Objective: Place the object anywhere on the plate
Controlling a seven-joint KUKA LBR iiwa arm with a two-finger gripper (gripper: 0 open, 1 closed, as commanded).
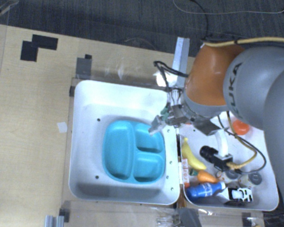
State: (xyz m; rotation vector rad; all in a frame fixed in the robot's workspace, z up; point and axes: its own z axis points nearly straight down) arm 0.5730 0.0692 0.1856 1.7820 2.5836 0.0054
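Observation:
A blue divided plate (130,152) lies in the left white bin (86,129), with one long compartment on its left and two smaller ones on its right. My gripper (157,124) hangs at the plate's upper right corner, by the wall between the two bins. The grey arm with its orange band (210,77) reaches in from the right above it. I see no object clearly between the gripper's tips.
The right bin (267,198) holds a yellow banana (189,155), an orange piece (207,177), a blue bottle (205,190), an orange ball (240,128) and a small black-and-white toy (239,194). The arm covers much of that bin.

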